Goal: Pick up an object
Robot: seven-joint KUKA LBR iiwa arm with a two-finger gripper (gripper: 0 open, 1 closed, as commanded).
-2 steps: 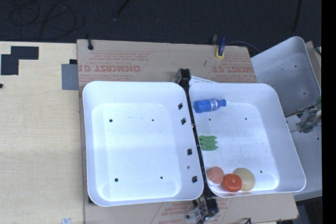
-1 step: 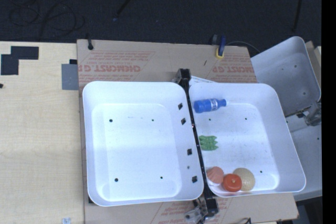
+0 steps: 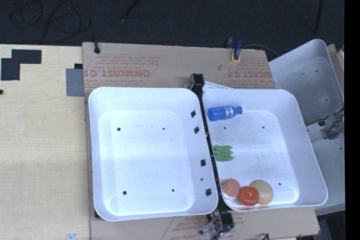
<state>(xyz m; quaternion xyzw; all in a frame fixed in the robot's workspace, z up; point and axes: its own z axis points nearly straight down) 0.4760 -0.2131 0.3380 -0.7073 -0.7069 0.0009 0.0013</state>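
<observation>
Camera view: "CHEMCAST" on cardboard sheet (image 3: 169, 67)

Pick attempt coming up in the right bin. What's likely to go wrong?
1. The red round piece, pink piece and tan piece sit touching in the right bin's near corner; fingers may hit a neighbour or the wall.
2. The blue bottle lies on its side and could roll.
3. The green item sits near the divider, leaving little room.
</observation>
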